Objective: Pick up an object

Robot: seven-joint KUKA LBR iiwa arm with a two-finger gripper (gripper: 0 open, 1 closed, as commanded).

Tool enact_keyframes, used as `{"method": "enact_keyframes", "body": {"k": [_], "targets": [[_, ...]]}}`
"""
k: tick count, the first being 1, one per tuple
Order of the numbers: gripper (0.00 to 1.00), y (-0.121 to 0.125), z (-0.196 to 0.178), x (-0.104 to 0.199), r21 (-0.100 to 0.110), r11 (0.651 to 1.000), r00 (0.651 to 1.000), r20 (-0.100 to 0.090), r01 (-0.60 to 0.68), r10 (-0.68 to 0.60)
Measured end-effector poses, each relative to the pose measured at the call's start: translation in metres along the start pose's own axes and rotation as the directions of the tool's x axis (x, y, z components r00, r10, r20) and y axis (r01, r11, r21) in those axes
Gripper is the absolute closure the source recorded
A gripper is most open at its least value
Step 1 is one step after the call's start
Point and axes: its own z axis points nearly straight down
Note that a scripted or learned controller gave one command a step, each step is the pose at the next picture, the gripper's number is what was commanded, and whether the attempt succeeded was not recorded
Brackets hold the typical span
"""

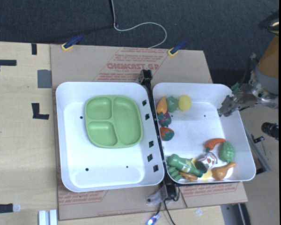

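The right bin (192, 89) holds several small toy foods. A yellow ball (184, 102) and an orange carrot-like piece (161, 104) lie near its far left corner, with a dark green and red piece (165, 120) and a red piece (167, 133) below them. At the near edge sits a pile: a green piece (178, 163), a red and white piece (207, 160), a green leafy piece (226, 151) and an orange piece (221, 172). My gripper (228, 106) hangs over the bin's right rim, well away from the toys. Nothing shows between its fingers.
The left bin (65, 125) holds a light green divided plate (114, 121). Both bins rest on a cardboard sheet (131, 64) held by clamps at the far edge. A white cable (140, 27) loops behind the bench. The middle of the right bin is bare white floor.
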Motion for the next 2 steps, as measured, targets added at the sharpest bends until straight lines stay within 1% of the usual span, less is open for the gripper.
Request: {"method": "enact_keyframes", "body": {"k": [1,2], "targets": [[1.0,0.034,-0.256,0.018,-0.021,1.0,1.0,0.007,0.002,-0.002],[1.0,-0.039,-0.184,0.051,0.006,1.0,1.0,-0.002,-0.002,0.002]]}}
